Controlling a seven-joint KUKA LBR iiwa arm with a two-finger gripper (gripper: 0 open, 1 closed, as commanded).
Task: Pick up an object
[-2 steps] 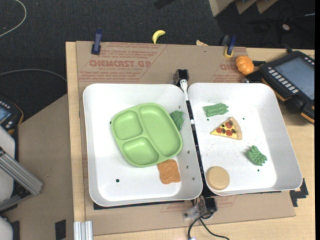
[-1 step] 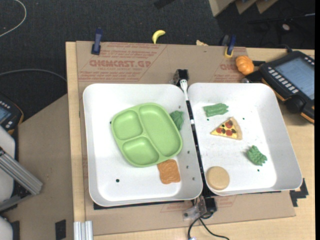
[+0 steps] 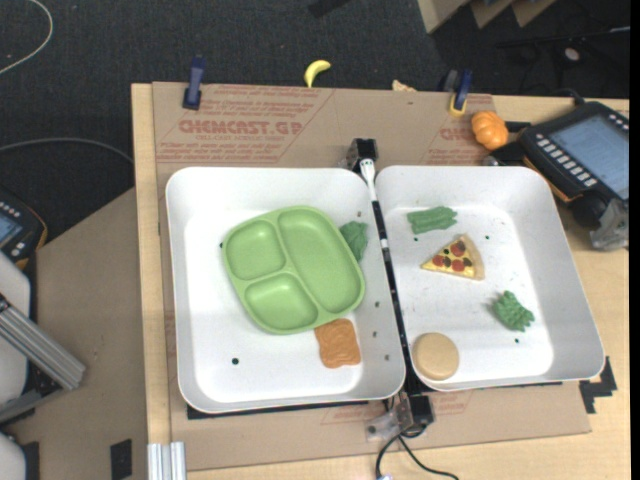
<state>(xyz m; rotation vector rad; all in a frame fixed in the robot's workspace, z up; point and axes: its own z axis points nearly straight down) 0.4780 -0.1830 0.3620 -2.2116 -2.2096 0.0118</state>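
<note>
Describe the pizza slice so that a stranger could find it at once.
Start at the right-hand shallow white bin. Near its middle lies a small triangular toy pizza slice, between a green leafy piece above and another green piece lower right. It alone is yellow with red dots.

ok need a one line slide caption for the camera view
Green divided plate in the left bin; pizza slice, cookie and toy greens in the right bin.
</note>
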